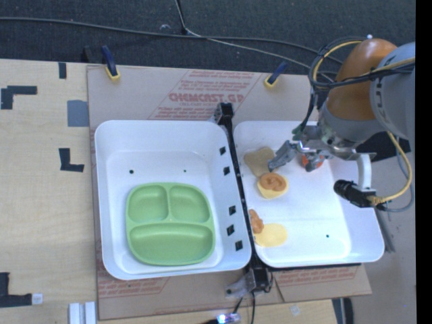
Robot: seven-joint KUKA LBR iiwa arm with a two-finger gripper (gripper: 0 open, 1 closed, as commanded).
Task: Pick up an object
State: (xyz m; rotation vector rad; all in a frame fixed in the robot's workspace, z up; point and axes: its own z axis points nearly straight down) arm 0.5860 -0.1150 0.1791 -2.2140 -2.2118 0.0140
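Pretzel-topped yellow disc (272, 184) lies in the right bin (337, 238); we see the claw (291, 152) spread just above it, pinching nothing; the grasp and lift remain.

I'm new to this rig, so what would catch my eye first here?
A green tray with three compartments lies in the left bin. In the right bin, the arm's end effector hangs beside a few small tan and yellow food pieces.
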